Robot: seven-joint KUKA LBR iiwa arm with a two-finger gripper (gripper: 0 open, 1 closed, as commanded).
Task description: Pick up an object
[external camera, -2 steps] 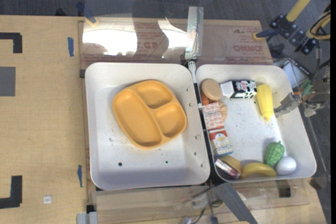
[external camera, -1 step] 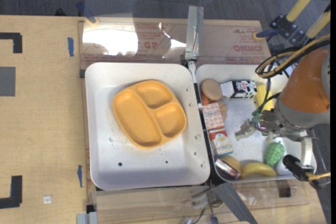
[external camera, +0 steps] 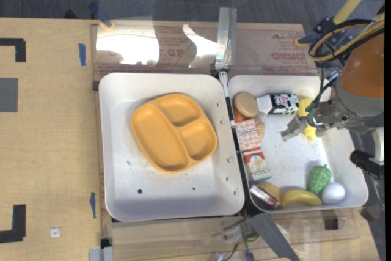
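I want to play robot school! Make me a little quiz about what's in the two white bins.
1. True or false: the orange divided plate lies in the left bin.
2. Which lies nearest the banana? A) green strawberry-shaped toy B) black-and-white carton C) orange divided plate
3. Fill in: the white egg lies in the ___ bin.

Key: 1 true; 2 A; 3 right.
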